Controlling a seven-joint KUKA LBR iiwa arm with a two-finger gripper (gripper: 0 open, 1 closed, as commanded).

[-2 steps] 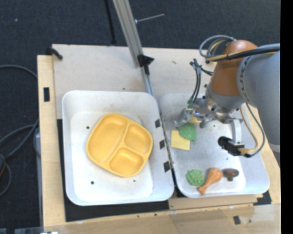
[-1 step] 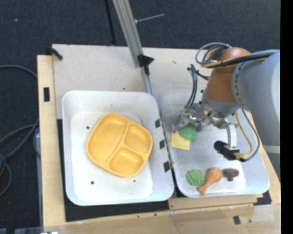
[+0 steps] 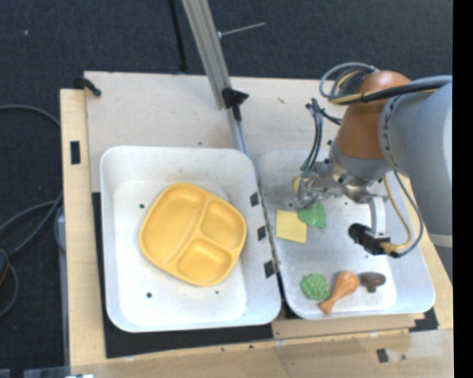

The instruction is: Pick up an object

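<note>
Surface (image 3: 165,105): pale board carrying two shallow white bins side by side; bare strip along its far edge, crossed by a slanted metal rail (image 3: 209,42).

Arm (image 3: 414,144): grey, enters from the right, cut off by the frame edge. Orange band (image 3: 363,128) sits above the wrist, cables looped over it. The wrist points down and left into the right bin (image 3: 410,290), over its far-left part.

Left bin (image 3: 126,172): holds a yellow divided tray (image 3: 193,232), roughly centred, with open white floor on all sides.

Right bin: far side largely hidden under the arm and wrist. Near-right floor open. Objects cluster along the near edge and the left side.

Gripper (image 3: 306,198): low over the bin floor, at a green leafy piece (image 3: 315,216). Wrist hardware and cables cover the fingers; cannot tell if they are apart or together, nor if they touch the green piece.

Yellow square block (image 3: 291,227): just left of the green piece, near the wall between bins.

Black fitting (image 3: 365,237): hangs from the wrist cable, right of the green piece.

Near edge, left to right: green bumpy piece (image 3: 314,286), tan drumstick-shaped piece (image 3: 340,288) touching it, small brown piece (image 3: 371,279) just beside the drumstick's thick end; its shape is hard to make out.
</note>
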